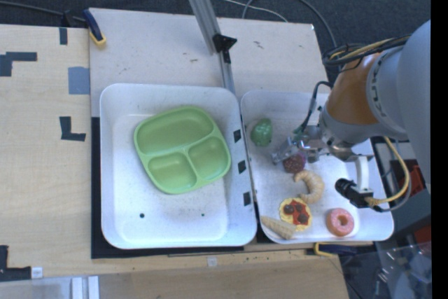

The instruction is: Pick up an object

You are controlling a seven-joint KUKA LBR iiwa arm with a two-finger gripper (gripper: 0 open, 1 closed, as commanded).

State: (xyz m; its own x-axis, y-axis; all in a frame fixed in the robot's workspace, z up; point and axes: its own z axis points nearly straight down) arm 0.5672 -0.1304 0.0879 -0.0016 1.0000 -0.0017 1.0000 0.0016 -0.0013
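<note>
Reaching Into the Right Bin for a Pick

Hovering low over the right bin (364, 224), right of the frame's centre, the gripper (297, 149) sits just above a small dark reddish piece (294, 164). Whether its tips are apart or together, I cannot tell; the metal parts blur against the white floor. The approach step seems to be in hand, nothing lifted yet. Next would be a short descent and a firm close before rising. The reddish piece looks rounded, lumpy and small. A tan croissant-like piece (311, 185) lies just below it and a green item (262, 131) up-left, so crowding could spoil the grasp. In the left bin (119, 220) lies a green divided tray (183, 148).
</note>
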